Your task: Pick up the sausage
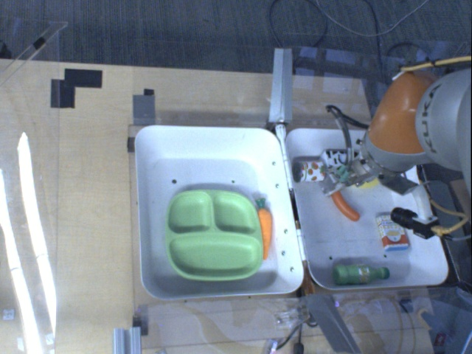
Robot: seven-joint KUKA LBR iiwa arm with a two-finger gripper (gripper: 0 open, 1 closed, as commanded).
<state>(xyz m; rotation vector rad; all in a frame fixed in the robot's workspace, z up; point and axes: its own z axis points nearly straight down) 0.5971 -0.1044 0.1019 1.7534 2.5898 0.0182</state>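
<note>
green tray [212, 236], orange carrot [265, 231], orange-red sausage [345, 206]

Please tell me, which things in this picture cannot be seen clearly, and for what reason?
- Gripper fingers: too small and cluttered in the camera view to tell open or shut.
- Sausage: its upper end hidden under the gripper.
- Spotted item: partly covered by the arm.
- Carton label: too small.
</note>
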